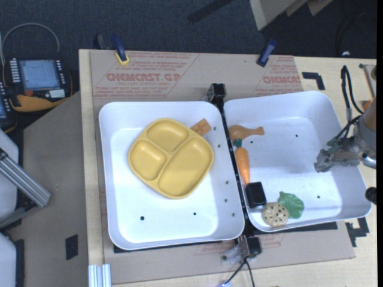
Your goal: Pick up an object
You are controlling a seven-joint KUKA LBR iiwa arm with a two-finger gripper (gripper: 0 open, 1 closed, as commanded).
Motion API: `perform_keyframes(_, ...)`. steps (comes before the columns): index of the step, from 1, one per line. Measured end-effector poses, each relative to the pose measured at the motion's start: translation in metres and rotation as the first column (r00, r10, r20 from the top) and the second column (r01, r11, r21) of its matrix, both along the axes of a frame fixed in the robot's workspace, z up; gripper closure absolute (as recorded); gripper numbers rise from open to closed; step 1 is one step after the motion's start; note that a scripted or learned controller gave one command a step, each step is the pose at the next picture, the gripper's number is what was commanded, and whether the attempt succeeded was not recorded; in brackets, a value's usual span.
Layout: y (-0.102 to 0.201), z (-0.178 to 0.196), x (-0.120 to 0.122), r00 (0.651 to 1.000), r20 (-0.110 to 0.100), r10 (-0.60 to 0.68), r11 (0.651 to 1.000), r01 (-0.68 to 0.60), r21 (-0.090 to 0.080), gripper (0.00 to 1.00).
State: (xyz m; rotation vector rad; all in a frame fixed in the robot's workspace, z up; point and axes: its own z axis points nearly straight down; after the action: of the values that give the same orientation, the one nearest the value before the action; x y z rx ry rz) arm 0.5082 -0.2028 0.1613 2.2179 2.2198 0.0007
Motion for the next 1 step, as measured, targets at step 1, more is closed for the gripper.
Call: perform_keyframes(1, -0.0003, 0.0519, 0.0009, 1.0, 0.001, 0.001, 1.0, -0.001, 0.0, 1.0)
